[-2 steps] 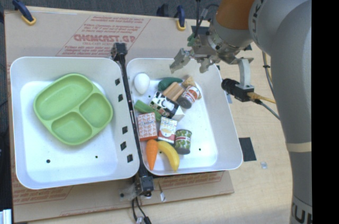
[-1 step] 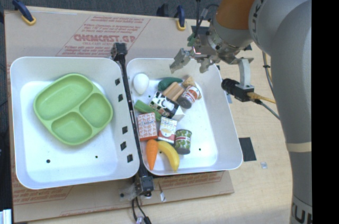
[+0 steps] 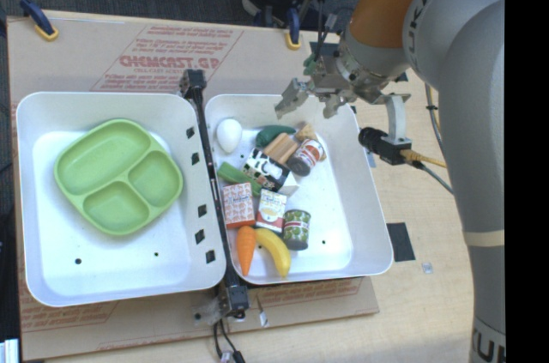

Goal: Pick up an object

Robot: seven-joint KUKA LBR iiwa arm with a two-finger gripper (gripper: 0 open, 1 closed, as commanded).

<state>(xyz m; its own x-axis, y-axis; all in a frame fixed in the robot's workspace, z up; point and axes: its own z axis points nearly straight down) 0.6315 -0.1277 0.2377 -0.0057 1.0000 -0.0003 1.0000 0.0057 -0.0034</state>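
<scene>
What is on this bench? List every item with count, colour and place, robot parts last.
bins: 2, white, side by side on the bench
plate: 1, green, three sections, left bin
egg: 1, white, right bin, far left corner
carrot: 1, orange, right bin, near edge
banana: 1, yellow, beside the carrot
can: 1, green, right of the banana
cartons: 2, red and white, above the carrot
arm: 1, grey and orange, right
claw: 1, open, above right bin's far edge

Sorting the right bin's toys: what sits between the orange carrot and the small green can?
In the camera view, the yellow plastic banana lies between the orange toy carrot and the small green can, near the right white bin's front edge.
</scene>
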